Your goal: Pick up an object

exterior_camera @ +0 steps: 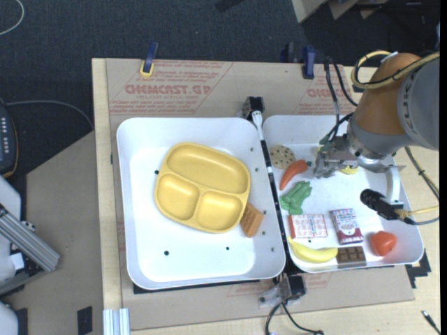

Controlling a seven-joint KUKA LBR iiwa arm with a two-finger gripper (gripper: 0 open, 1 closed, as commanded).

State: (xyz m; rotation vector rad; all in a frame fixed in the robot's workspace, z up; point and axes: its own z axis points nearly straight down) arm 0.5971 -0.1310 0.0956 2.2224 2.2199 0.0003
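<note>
From the overhead camera, the arm (394,103) comes in from three o'clock and hangs over the right bin (412,246), with the end effector (328,165) low at that bin's upper part, about eleven o'clock from its middle. Whether it is released or clenched I cannot tell; nothing shows gripped in it. Just beside it at nine o'clock lie the cookie (281,156) and the red pepper (293,174), with the green vegetable (296,197) a little further toward seven o'clock. Down at six o'clock of the bin sit the two red-and-white packets (309,226), the banana (312,253), the chocolate bar (350,256) and the tomato (383,243). The left bin (140,257) carries the yellow divided tray (202,186) and a wafer (252,220) at its four o'clock. My read: the approach is made, the pick is not yet done, and everything lies flat in its bin. Closing and lifting are left.
</note>
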